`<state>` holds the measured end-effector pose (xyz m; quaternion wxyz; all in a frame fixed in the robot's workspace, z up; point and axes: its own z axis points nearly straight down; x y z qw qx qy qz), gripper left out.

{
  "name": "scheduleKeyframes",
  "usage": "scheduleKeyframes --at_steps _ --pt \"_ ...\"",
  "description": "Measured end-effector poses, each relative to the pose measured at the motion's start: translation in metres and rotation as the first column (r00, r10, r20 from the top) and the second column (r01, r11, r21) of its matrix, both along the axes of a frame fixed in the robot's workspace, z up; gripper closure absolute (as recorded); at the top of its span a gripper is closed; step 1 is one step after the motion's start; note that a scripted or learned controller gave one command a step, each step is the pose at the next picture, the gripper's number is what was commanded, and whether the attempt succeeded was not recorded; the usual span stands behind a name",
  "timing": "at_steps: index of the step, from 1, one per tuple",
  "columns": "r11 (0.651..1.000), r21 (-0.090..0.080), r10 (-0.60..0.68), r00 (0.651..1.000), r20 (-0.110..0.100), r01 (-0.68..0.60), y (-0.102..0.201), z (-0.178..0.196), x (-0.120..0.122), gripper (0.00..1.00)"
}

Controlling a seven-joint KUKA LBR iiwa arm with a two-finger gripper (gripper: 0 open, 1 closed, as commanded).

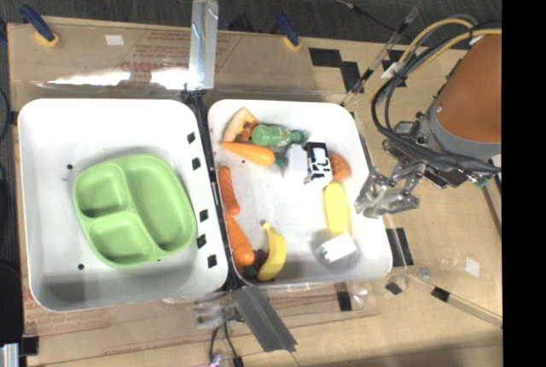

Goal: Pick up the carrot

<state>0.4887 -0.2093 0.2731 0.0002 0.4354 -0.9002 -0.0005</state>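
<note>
The carrot (247, 154) is orange and tapered, and it lies crosswise in the upper left of the right bin (290, 195), just below a green bottle (275, 135). Two more long orange-red pieces (227, 189) (240, 243) lie along that bin's left wall. My gripper (388, 195) hangs just outside the right bin's right rim, level with a yellow piece (336, 207). It is well to the right of the carrot, and I see nothing held in it.
The right bin also holds a wedge-shaped slice (241, 122), a black and white packet (317, 160), a banana (273, 253) and a white block (335, 248). A green divided plate (132, 207) lies in the left bin (43, 143). Cables (401, 75) loop above the arm.
</note>
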Motion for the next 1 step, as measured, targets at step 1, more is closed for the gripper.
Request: scheduleKeyframes --at_steps 1 --pt "1.000 -0.001 0.004 1.000 0.002 -0.004 0.0008 0.0109 0.0015 1.00"
